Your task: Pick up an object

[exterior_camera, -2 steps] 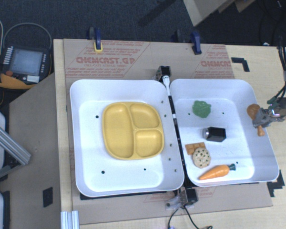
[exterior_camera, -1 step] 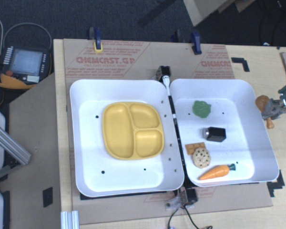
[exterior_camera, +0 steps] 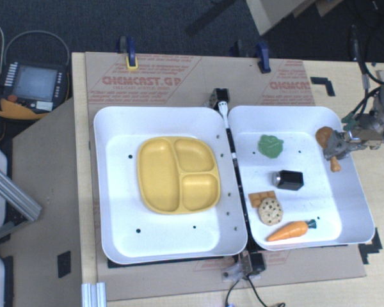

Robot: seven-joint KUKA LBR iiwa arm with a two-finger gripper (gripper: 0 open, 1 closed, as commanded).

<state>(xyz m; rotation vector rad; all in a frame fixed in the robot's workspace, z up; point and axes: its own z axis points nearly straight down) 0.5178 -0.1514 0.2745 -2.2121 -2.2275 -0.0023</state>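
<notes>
My gripper (exterior_camera: 335, 148) reaches in from the right, over the right bin's (exterior_camera: 352, 197) upper right wall. A brown toy drumstick (exterior_camera: 324, 135) sits between its fingers: the meaty end sticks out to the upper left and the orange bone end (exterior_camera: 335, 165) below. The fingers look closed across its middle. I cannot tell whether it is lifted off the bin. Further left in the same bin lie a green leafy lump (exterior_camera: 270, 146), a black block (exterior_camera: 289, 180), a cookie (exterior_camera: 270, 212) with a cracker (exterior_camera: 262, 198) beside it, and a carrot (exterior_camera: 290, 230).
The left bin (exterior_camera: 115, 190) holds a yellow divided plate (exterior_camera: 178, 173). A black bar (exterior_camera: 229, 147) runs along the seam between the bins. Cables and arm parts (exterior_camera: 374, 117) crowd the right edge. Cardboard (exterior_camera: 179, 75) lies under both bins.
</notes>
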